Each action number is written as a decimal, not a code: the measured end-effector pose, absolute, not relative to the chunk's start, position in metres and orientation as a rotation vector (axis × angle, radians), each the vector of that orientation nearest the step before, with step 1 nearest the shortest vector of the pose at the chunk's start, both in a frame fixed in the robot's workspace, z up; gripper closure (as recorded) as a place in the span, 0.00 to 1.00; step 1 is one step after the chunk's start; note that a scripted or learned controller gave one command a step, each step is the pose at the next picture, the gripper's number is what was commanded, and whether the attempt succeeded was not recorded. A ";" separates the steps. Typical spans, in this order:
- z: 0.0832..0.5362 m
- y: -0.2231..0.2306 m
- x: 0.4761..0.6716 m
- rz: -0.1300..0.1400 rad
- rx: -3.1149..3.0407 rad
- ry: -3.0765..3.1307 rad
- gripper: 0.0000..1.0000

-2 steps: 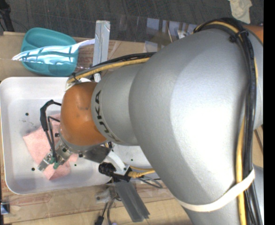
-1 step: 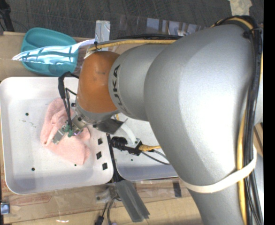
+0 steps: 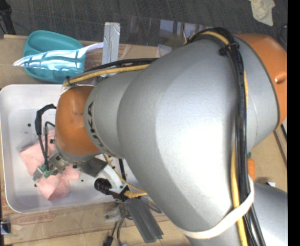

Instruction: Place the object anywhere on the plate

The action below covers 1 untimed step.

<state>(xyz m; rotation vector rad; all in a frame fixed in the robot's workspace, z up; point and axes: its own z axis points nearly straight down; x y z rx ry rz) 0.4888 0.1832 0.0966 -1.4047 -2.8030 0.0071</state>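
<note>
One pink cloth-like object (image 3: 46,174), likely soft and light, lies crumpled in the white bin (image 3: 9,137) under the gripper (image 3: 43,172); pinch a raised fold; finger state unclear.

Light's even and fairly bright from overhead on my feed; soft sheen on the grey arm (image 3: 191,137); white bin (image 3: 9,137) w/ mild shadow under the gripper (image 3: 43,172); bkgd floor dim; slight blur overall.

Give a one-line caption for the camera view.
Grey arm reaches into the left white bin, its hand down at a pink cloth-like object.
</note>
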 end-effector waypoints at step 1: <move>0.176 0.118 0.477 0.001 -1.442 -2.791 0.00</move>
